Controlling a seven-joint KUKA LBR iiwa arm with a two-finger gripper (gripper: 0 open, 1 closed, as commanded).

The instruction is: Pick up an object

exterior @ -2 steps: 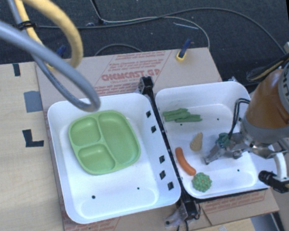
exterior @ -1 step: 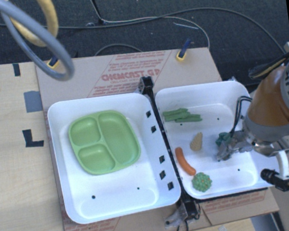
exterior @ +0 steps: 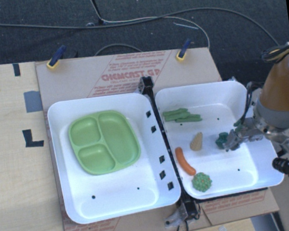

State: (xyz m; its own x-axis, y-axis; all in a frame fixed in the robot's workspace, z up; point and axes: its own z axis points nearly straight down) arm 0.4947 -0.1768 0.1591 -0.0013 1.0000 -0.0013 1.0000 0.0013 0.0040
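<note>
The right bin holds green bean pods, a tan lump, an orange sausage, a green broccoli head and a small dark teal object. My gripper has come in from the right and sits low in that bin, right beside the teal object on its right side. The arm's grey and orange wrist looms over the bin's right edge. The fingertips are dark and hard to separate from the teal object.
The left bin holds a light green divided plate. A black divider strip runs between the bins. Cardboard, clamps and cables lie behind the bins.
</note>
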